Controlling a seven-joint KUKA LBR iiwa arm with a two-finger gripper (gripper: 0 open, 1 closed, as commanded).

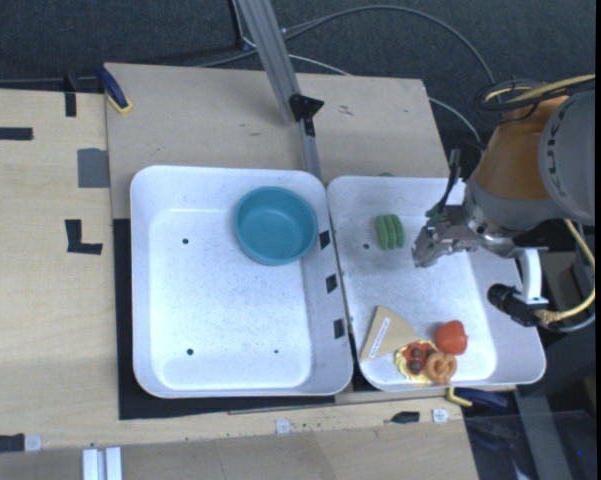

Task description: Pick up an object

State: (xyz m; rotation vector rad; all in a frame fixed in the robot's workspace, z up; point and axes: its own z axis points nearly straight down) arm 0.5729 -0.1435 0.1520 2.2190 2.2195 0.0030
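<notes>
Nearest the camera, a tan wedge [384, 330], a pizza-like toy [427, 361] and a red piece [451, 337] lie in the right bin [500, 368], well below my fingers [427, 249]. My fingers hang over this bin; I cannot tell how wide they stand. Just left, a green object [388, 231] lies apart from them. Farther left, a blue bowl [274, 224] sits in the left bin [180, 348].

Tan bench [210, 118], two white bins [170, 268] side by side, black mat [123, 308] beneath

Bowl [275, 225] in left bin [170, 298].
</notes>
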